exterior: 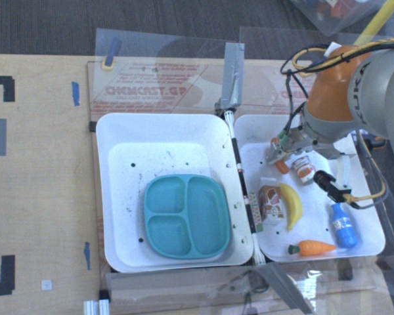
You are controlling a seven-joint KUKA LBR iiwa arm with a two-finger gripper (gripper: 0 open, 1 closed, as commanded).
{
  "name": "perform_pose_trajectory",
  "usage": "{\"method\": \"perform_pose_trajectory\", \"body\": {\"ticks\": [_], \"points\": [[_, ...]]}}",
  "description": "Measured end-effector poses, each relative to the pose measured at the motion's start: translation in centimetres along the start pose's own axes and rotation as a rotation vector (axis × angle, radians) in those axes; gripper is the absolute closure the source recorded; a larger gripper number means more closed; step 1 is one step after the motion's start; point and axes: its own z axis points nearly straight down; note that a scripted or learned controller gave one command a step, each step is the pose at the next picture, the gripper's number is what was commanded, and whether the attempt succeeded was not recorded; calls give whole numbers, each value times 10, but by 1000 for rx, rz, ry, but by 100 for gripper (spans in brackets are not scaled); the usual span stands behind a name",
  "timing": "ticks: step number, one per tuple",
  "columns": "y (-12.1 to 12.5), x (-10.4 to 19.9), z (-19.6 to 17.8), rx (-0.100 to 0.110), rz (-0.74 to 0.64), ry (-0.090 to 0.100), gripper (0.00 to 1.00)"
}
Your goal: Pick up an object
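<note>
Arm enters from 3 o'clock; jaws (280, 151) low over the upper part of the right bin (249, 133), can't tell if apart or together. Small orange-capped white bottle (303, 168) lies just beside them at 4 o'clock, not visibly between them. Banana (291, 205) mid-bin, brown snack packet (270, 205) touching its 9 o'clock side. Carrot (313, 247) at 6 o'clock edge, blue bottle (343, 225) at 4 o'clock. Left bin (118, 136) holds a teal divided plate (186, 216). Both bins sit on the counter (39, 176).
</note>
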Motion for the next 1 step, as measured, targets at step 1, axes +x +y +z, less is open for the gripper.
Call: {"method": "perform_pose_trajectory", "body": {"ticks": [1], "points": [[27,43,-93,8,-55,0,100]]}}
